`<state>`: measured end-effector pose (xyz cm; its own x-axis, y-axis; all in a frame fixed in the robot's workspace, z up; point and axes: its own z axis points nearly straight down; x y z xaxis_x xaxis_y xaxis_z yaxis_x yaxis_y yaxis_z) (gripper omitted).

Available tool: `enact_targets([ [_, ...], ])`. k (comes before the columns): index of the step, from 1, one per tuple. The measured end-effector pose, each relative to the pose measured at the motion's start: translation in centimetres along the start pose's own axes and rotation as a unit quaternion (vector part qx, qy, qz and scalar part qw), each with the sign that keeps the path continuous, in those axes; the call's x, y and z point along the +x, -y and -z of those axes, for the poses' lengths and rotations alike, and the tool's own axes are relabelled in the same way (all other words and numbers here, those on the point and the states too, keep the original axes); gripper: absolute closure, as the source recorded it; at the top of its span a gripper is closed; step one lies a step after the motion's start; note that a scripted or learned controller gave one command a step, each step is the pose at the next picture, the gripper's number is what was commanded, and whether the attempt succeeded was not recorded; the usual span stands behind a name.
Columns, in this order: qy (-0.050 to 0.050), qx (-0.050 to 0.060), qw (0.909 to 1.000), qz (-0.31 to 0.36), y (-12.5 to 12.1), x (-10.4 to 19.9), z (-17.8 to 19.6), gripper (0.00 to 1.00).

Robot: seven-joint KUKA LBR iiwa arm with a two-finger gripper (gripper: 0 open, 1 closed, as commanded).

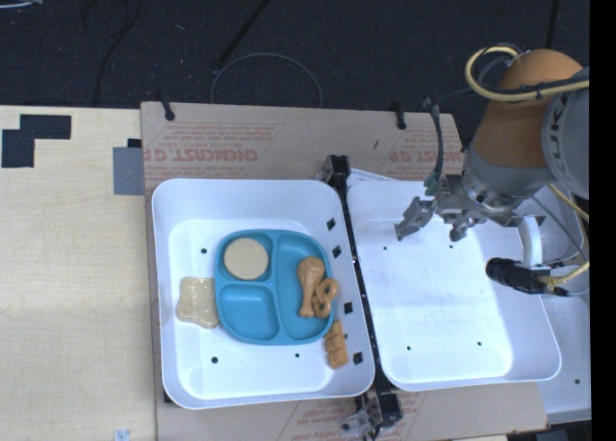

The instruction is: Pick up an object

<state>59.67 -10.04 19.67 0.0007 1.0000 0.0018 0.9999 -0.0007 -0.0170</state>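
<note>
1. Progress is looking slight: the grey two-finger gripper [435, 220] is hanging over the upper part of the right shallow white bin [520, 357], and nothing is sitting between its fingers.
2. Its jaws are standing spread apart, one finger [412, 220] reaching toward the divider between the bins, the other pointing down toward the bin floor; I am judging the hand to be wide and carrying nothing.
3. Every candidate object is lying in the left shallow white bin [183, 372], well apart from the gripper.
4. A blue three-compartment plastic plate [252, 319] is resting in the middle of that bin.
5. A round tan biscuit-like disc [244, 258] is sitting in the plate's upper-left compartment.
6. A knobbly tan pretzel-shaped piece [316, 286] is lying in the plate's right compartment.
7. A pale beige flat slab like a slice of toast [197, 301] is lying on the bin floor, touching the plate's left rim.
8. A small orange-brown lumpy chunk [336, 344] is lying just beside the plate's lower-right edge, near the divider.
9. What is remaining, by my judgement, is the whole job: crossing to the left bin, descending on one piece, closing and lifting.
</note>
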Motion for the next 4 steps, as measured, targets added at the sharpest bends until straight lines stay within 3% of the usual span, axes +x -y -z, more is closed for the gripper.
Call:
enact_targets([
  [1, 0.001, -0.007, 1.0, 0.001, -0.3, 0.0, 0.8, 0.0],
  [4, 0.0, -0.006, 1.0, 0.0, 0.2, 0.1, -11.1, 0.0],
])
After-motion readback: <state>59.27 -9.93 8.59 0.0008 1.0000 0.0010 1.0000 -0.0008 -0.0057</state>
